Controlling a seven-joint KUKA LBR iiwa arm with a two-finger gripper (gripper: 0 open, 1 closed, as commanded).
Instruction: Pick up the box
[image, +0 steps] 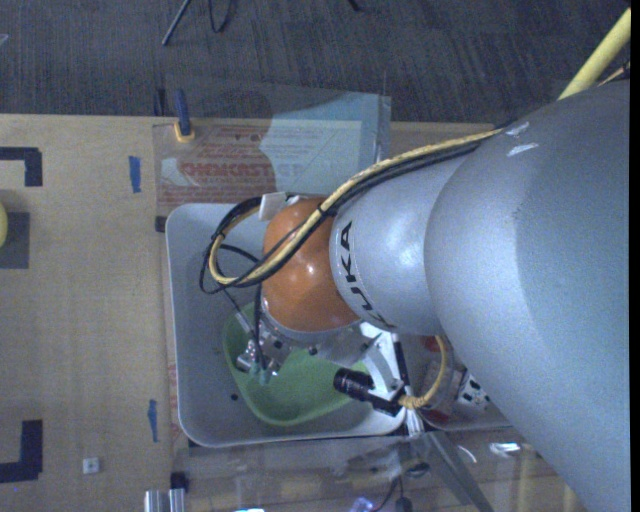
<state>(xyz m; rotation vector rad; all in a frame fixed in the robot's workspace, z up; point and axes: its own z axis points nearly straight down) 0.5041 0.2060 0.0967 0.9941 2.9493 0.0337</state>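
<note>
A shallow white plastic bin (190, 300) on the pale wooden surface (80, 330) holds a light green rounded bowl-like object (300, 395). The tool (258, 362) hangs low over the green object's left rim, under the grey arm (480, 250). No box can be made out.

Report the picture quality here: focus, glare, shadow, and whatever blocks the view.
Camera view: the arm looms close, soft and slightly blurred, hiding much of the white bin; small bright glints sit on its grey shell; the gripper hangs over a green bowl, too dim and small to read; the clear sheet above the bin shows faint reflections; the wooden bench is evenly lit.
</note>
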